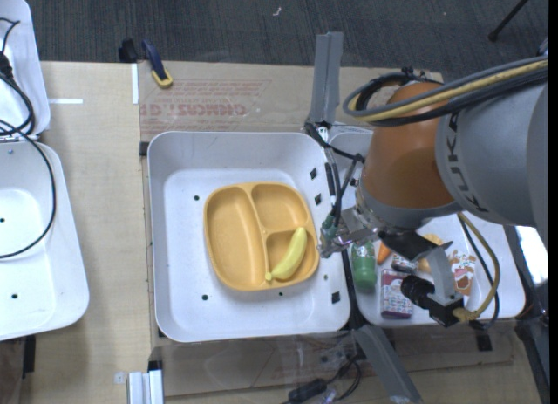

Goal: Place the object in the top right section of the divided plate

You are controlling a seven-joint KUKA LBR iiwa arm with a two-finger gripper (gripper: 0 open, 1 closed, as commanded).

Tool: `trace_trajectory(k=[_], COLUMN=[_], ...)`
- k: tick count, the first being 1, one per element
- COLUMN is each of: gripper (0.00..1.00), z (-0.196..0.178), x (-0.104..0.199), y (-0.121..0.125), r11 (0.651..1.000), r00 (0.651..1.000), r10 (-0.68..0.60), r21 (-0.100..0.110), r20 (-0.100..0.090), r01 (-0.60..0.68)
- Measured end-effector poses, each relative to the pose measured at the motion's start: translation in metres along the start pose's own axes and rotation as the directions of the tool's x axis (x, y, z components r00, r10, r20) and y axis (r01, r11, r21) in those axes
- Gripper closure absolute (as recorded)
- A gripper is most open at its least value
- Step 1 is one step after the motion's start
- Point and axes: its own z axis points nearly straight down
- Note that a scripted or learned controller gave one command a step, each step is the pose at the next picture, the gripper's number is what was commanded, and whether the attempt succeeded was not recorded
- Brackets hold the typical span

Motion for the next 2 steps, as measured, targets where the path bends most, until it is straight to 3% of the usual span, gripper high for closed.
trace_trajectory(k=[1, 2], gripper=[1.00, 1.00], z=[0.016, 0.016], x=[-0.075, -0.026], y=[-0.024, -0.009], r11=[0.997, 0.969], r00=[0.997, 0.969], r10=[-0.082, -0.247], r21=[0.002, 0.001], r20=[-0.002, -0.002], r01=[0.082, 0.247])
